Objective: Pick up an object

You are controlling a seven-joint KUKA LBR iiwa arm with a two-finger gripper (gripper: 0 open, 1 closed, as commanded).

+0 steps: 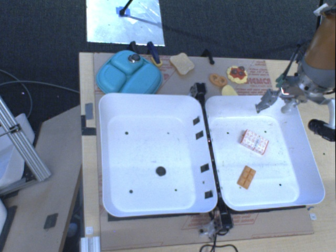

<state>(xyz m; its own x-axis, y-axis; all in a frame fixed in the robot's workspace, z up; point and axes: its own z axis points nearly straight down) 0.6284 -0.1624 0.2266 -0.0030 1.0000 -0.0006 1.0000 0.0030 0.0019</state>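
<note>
While the claw (pixel 275 102) hangs with fingers spread, gripping nothing, over the right bin's (pixel 304 190) upper right rim, the orange block (pixel 246 177) lies lower centre, long axis running upper-right to lower-left.

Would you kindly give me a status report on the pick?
Gripper above right bin's far edge, jaws open, holding nothing. Pink-and-white patterned box and orange biscuit-like block lie untouched. Nothing in the way.

White bins (pixel 152 106); red-and-white checked box (pixel 254 142); orange-brown biscuit (pixel 246 177); dark disc (pixel 160 170); light blue tray (pixel 128 73); tan toast (pixel 182 63), possibly foam.
</note>
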